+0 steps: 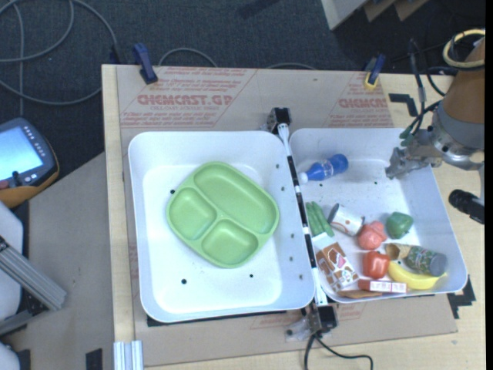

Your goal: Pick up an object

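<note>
Dark grey carpet floor around the bench, with thin cables looping at upper left. Brown cardboard sheet printed with red letters, held by two blue clamps at its far edge. Even, soft light.

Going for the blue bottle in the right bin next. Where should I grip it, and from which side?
Probably the blue bottle mid-body, from straight above, fingers across its narrow width. It lies on its side, pointing left-right, apart from the other items, with bare bin floor either side. The gripper sits just to its right.
</note>
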Controlling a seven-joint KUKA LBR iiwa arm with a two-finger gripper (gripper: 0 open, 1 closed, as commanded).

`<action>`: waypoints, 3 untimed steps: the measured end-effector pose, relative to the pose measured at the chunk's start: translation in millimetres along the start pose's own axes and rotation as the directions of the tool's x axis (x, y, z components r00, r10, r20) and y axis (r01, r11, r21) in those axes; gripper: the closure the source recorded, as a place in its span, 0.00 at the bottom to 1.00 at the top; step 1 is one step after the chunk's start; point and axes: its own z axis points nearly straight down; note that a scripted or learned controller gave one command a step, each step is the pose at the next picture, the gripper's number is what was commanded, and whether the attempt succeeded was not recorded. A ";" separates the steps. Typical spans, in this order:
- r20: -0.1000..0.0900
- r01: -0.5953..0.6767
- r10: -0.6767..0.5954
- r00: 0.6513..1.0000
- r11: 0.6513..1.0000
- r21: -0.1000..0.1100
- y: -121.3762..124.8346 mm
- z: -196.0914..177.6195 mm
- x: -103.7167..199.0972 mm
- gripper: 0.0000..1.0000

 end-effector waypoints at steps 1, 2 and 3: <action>-0.005 0.005 -0.005 1.000 1.000 0.006 -0.4 4.6 4.5 0.00; -0.011 0.004 -0.004 1.000 1.000 0.020 -77.1 70.0 47.0 0.00; -0.002 0.004 -0.004 1.000 1.000 0.000 -50.3 4.6 18.7 0.00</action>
